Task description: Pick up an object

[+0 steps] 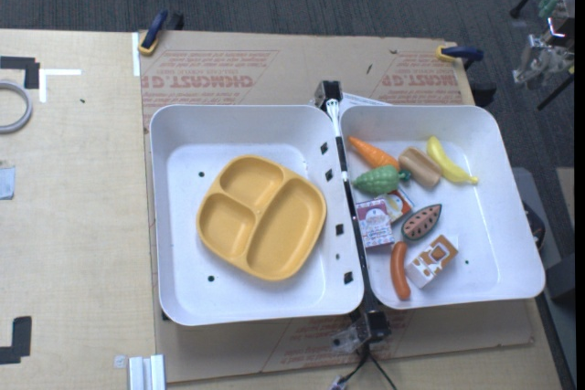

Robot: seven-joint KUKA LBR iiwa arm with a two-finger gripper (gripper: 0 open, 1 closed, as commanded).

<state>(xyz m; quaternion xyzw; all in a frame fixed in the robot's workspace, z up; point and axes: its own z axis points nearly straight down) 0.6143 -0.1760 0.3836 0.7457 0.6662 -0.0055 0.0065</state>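
Note:
The right white bin (512, 224) holds several toy foods. An orange carrot (370, 151) and a green pepper (381, 179) lie near its left wall. A tan bun (420, 167) and a yellow banana (451, 161) sit toward the back. A red and white packet (376, 225), a brown oval piece (421, 221), a red sausage (399, 269) and an orange and white carton (430, 259) lie toward the front. The left white bin (174, 196) holds a yellow divided plate (262, 216).
Both bins rest on a cardboard sheet (238, 73) held by blue clamps (154, 30) at the back corners. Black clips (328, 92) join the bins along their shared wall. A tape ring (11, 108) lies at the far left; stand legs (548, 32) rise at the upper right.

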